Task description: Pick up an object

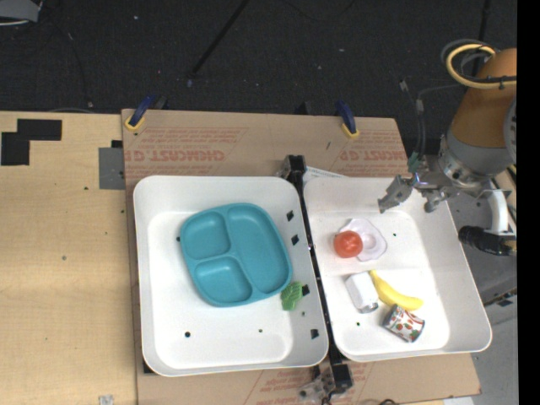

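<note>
The right bin (456, 268) holds a red tomato-like ball (348, 244) resting against a clear lid-like piece (371, 236). Nearer the front lie a white cylinder (363, 292), a yellow banana (395, 293) and a small patterned cup (403, 323) on its side. My gripper (413, 199) hangs over the back of the right bin, up and to the right of the red ball. It is open, its two fingers spread apart with nothing between them.
The left bin (160, 310) carries a teal divided plate (234, 254) and a small green piece (291, 297) by the divider between the bins. Cardboard (236, 142) lies behind the bins, with two clamps on its back edge. The arm's orange band (483, 108) rises at the right.
</note>
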`<act>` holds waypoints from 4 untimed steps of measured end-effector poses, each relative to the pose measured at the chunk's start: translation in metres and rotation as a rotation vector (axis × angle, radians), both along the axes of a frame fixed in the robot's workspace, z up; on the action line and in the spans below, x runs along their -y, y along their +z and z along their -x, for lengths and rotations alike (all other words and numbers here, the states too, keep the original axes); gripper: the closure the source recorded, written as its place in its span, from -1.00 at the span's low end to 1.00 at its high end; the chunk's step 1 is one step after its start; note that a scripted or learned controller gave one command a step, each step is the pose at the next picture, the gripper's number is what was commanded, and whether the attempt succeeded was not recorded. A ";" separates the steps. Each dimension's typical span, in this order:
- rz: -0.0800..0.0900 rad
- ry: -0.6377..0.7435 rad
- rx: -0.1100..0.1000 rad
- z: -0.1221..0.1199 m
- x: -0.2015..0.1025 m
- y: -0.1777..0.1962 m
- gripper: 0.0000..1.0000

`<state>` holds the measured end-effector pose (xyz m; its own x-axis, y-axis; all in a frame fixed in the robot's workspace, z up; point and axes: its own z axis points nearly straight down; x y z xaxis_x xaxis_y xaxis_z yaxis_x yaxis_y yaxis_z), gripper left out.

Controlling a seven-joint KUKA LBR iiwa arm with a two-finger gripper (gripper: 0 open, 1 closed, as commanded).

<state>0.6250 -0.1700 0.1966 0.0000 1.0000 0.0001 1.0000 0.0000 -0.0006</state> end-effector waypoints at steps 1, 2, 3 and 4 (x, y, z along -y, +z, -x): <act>-0.001 0.001 -0.004 0.044 -0.014 -0.111 -1.00; 0.000 -0.001 -0.001 0.085 -0.027 -0.109 -1.00; 0.000 -0.001 0.000 0.127 -0.026 -0.109 -1.00; -0.002 -0.085 0.009 0.147 -0.095 -0.005 -1.00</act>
<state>0.4776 -0.0752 0.1915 0.0850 0.9964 0.0020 0.9963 -0.0850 0.0082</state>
